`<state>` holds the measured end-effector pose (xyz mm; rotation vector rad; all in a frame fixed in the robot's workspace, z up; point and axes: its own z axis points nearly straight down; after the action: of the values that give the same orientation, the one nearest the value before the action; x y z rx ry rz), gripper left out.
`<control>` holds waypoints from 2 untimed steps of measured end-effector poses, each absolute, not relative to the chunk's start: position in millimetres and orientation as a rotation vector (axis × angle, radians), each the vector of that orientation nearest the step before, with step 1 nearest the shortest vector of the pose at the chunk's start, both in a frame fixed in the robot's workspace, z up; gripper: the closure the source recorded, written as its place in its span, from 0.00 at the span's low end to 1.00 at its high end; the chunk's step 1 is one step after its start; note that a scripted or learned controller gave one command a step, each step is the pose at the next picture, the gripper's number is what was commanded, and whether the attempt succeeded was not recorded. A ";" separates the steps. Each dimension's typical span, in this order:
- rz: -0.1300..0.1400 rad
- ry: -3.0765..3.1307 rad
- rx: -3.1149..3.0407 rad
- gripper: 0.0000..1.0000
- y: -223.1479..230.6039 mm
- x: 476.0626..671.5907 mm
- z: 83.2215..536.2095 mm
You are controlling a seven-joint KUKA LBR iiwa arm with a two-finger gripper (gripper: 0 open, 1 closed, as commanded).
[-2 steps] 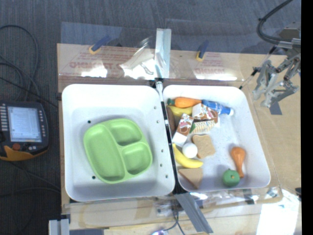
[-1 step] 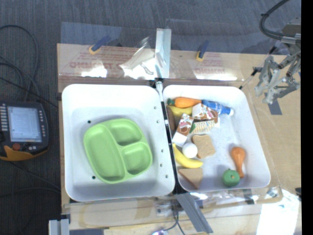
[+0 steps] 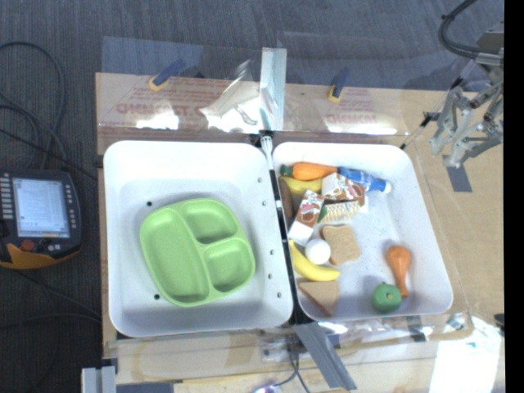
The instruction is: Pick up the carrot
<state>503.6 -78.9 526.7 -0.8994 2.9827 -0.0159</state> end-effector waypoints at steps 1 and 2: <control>-0.019 2.977 -0.896 1.00 -78.6 505.1 537.2; -0.022 2.972 -0.894 1.00 -78.2 506.6 547.6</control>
<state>506.6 -78.2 547.6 -0.8937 2.9717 -0.0215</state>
